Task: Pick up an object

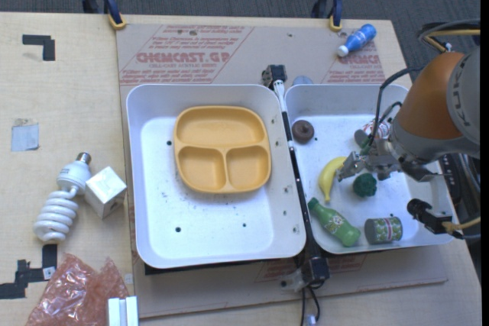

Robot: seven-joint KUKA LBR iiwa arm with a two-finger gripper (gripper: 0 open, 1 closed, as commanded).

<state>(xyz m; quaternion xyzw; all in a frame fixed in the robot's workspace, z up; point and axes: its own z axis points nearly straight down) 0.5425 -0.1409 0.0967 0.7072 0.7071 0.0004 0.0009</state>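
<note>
Looking down from the overhead camera, I see the grey two-finger gripper (365, 164) low in the right white bin (428, 240), but I cannot tell its state. A small dark green round object (365, 185) sits just on its near side, almost touching. A yellow plastic banana (330, 175) lies just to its left, long axis running near to far. I judge the green object the nearest target; a green bottle (335, 222) and a small can (383, 229) lie nearer me.

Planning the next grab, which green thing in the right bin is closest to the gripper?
The small green ball, right under the gripper; the green bottle and can lie nearer the bin's front edge.
</note>
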